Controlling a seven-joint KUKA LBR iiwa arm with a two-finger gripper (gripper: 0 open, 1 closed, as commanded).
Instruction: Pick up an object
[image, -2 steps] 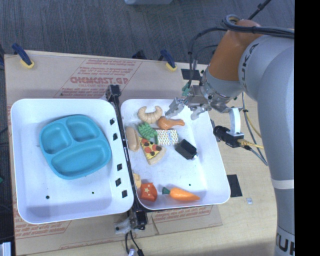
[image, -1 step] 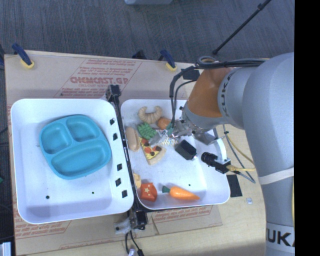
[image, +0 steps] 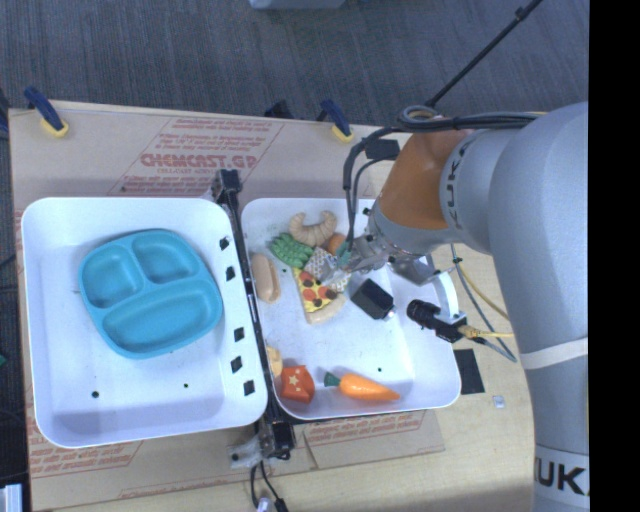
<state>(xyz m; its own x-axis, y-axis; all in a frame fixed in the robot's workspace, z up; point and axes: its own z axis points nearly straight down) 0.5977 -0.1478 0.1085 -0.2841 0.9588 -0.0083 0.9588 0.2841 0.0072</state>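
- We log the toy food in the right bin (image: 425, 385) as the candidate objects; none is lifted, all lie on the bin floor.
- Pizza slice (image: 318, 297): a yellow wedge with red and dark spots, lying flat near the bin's middle, just below the hand (image: 340, 265).
- Close around it: a small grey checkered piece (image: 320, 264) touching the slice's upper edge, a green ridged item (image: 289, 250) to its upper left, a tan curved croissant (image: 314, 226) at the bin's far side, and a pale bread roll (image: 265, 277) against the left wall.
- Near edge of the same bin: a carrot (image: 368, 387), orange with a green tip, lying on its side; beside it a red tomato-like piece (image: 296, 383) and a small yellow item (image: 273, 360) at the left wall.
- Hand: it sits low over the cluster, between the checkered piece and a black block (image: 373, 298) of the tool. We cannot tell how far it is open, nor whether it has hold of anything.
- Arm (image: 500, 190): grey, with an orange band (image: 415, 185) above the wrist, reaching in from the right; part of the letters "KU" reads on its base at lower right.
- Left bin (image: 50, 400): holds a blue divided plate (image: 150, 292), three compartments, lying flat.
- Surface (image: 130, 150): a brown board under the bins carries red print, "CHEMCAST GP" legible, the smaller lines too fine to read. Blue-and-yellow clamps (image: 45, 111) grip its far edge.
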